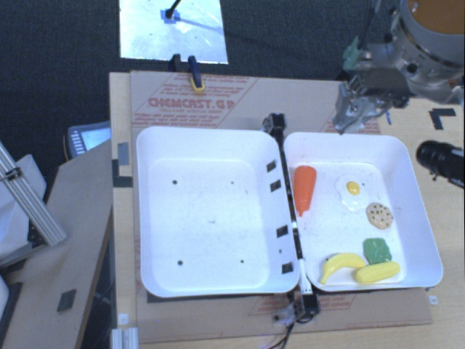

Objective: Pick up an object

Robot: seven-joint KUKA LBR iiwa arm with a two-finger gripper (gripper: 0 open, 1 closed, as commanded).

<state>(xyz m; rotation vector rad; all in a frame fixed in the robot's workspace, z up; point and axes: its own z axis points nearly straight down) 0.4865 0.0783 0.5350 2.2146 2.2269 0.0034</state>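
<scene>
The right bin (410, 187) holds an orange carrot (304, 187) at its left side. A fried egg (352, 192) lies near the middle, with a round cookie (378, 214) just below and to its right. Near the front edge a banana (339, 265) sits beside a green piece (377, 249) and a yellow corn-like piece (378, 271). My gripper (354, 115) hangs above the back rim of the right bin, well clear of every object. Nothing is between its fingers.
The left bin (207, 209) sits beside the right one, with a black clip strip (283, 202) along the divide. A shiny metal sheet (173, 19) lies at the back. A yellow-and-black clamp (195, 75) sits on the board's back edge.
</scene>
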